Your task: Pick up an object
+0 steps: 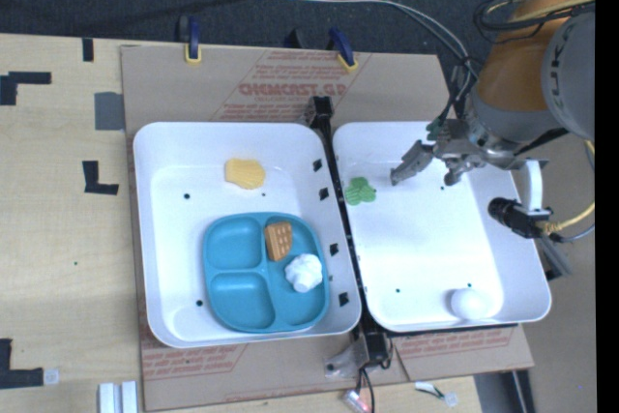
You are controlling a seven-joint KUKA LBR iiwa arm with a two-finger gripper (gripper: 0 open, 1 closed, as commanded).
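A small green object (360, 191) lies at the left side of the right bin (426, 247), close to the divider. My gripper (427, 175) hangs over the upper middle of that bin, to the right of the green object and apart from it. Its two fingers (404, 171) are spread open, with only white bin floor between them. A white ball (473, 303) rests near the right bin's front edge.
The left bin (160, 208) holds a yellow piece (245, 173) and a blue compartment tray (237, 300). A brown waffle-like piece (279, 240) and a white crumpled lump (305, 273) sit on the tray. Black clips run along the divider (334, 198).
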